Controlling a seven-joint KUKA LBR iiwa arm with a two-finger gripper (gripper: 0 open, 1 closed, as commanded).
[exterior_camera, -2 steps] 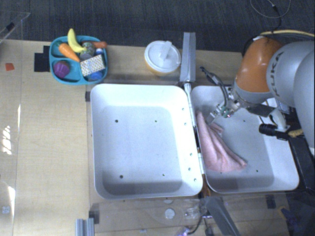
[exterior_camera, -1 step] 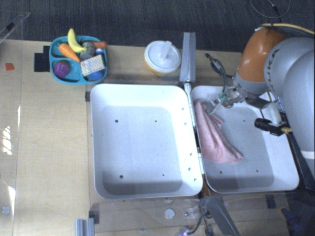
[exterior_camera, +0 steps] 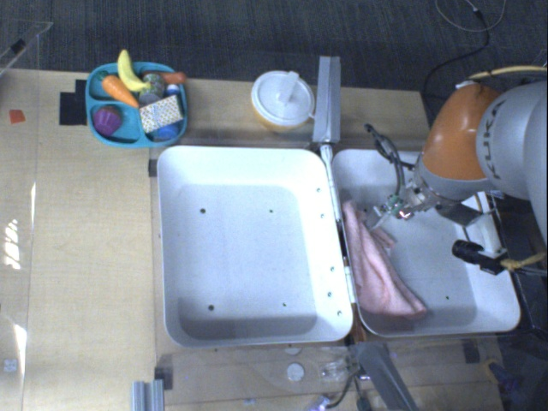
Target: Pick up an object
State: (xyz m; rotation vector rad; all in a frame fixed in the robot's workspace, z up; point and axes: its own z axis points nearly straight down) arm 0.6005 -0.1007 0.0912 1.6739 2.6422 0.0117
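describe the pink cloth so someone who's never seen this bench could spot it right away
Start at the two white bins side by side and take the right bin, the one the grey and orange arm reaches into. Along its left wall lies the pink cloth, a long crumpled strip running from near the gripper toward the front. It is the only soft, pink thing in either bin.

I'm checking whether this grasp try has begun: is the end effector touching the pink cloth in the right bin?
Cannot tell. In the camera view the end effector overlaps the upper edge of the pink cloth, but the slanted angle shows neither contact nor gap plainly.

Pink cloth [exterior_camera: 377,264] in white bin [exterior_camera: 479,311]; blue tray [exterior_camera: 128,135] holds yellow banana [exterior_camera: 128,74].
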